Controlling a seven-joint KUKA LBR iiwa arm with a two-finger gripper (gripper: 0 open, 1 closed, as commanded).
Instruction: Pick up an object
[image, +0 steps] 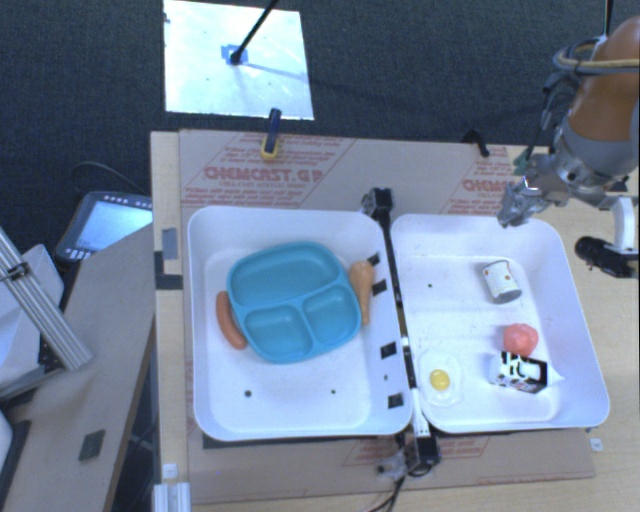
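One small white-grey can (500, 281) lying tipped in right bin (575, 300), tool (516, 212) finger state unclear.

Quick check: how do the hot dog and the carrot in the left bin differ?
The hot dog is reddish-brown and lies left of the blue tray; the carrot is lighter orange and lies to its right. The hot dog is evenly thick with rounded ends; the carrot tapers. Both are slim and lie lengthwise beside the tray.
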